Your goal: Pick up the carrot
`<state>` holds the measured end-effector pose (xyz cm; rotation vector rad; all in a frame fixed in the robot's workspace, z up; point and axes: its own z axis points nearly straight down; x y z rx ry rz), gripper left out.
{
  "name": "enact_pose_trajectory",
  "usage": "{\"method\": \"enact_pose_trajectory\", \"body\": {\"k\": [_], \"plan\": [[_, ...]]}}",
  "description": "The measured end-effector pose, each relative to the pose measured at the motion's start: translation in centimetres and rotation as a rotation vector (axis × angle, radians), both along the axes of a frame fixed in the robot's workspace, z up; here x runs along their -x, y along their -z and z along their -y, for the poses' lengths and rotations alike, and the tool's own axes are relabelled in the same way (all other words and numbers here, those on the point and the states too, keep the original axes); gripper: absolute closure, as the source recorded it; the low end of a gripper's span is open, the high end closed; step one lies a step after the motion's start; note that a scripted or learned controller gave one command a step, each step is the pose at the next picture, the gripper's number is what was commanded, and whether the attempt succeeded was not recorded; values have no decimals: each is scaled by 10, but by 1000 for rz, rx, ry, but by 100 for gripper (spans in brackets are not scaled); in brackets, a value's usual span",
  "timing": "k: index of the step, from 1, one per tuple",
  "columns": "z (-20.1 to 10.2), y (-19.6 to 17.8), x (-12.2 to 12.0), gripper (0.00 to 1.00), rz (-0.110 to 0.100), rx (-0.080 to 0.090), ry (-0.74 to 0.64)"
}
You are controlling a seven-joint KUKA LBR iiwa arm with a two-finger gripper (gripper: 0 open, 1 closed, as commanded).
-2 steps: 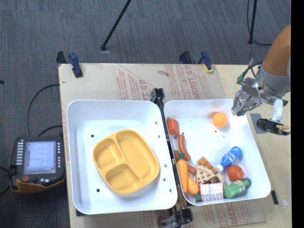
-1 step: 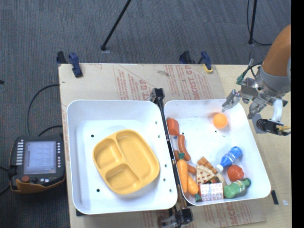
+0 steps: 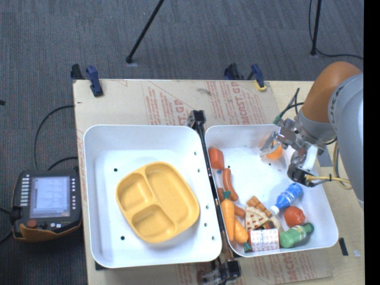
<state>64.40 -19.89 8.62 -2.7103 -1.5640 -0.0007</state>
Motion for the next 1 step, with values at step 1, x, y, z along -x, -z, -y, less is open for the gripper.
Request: {"method": "enact_pose_trajectory", "body": {"k": [1], "plan": [[1, -11, -1, 100, 2, 5, -4]]}}
